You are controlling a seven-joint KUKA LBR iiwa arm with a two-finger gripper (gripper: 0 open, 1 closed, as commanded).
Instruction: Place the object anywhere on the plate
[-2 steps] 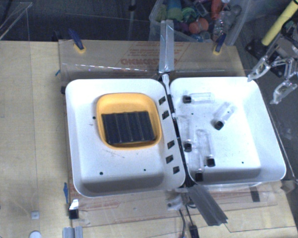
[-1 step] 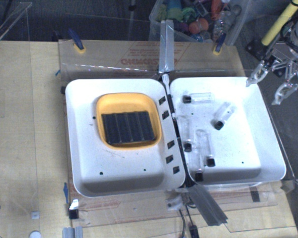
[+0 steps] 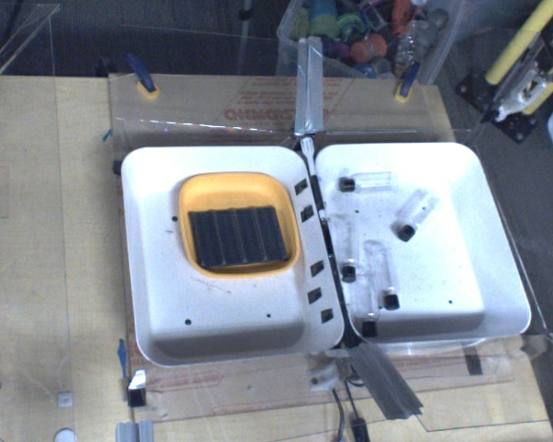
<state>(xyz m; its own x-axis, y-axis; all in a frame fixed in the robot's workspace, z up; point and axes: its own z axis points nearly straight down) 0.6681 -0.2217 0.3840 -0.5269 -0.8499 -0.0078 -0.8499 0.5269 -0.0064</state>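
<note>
I read: tubes lie in right bin [image 3: 498,274], nearest tube [image 3: 413,213] near its far-middle, long axis slanted | plate [image 3: 195,196] in left bin [image 3: 147,320], leftward across divider | claw state: cannot tell.

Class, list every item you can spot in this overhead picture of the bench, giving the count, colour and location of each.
White bins: 2, white, side by side on the bench; left bin, right bin.
Plate: 1, yellow-orange, in the left bin.
Ridged block: 1, dark grey, lying on the plate.
Clear vials with black caps: 4, transparent, scattered in the right bin's left half; for example and.
Clear tub of toys: 1, mixed colours, behind the bins at top.
Blue clamps: 2, blue, at the bench's far edge and.
Bench: 1, light wood.
</note>
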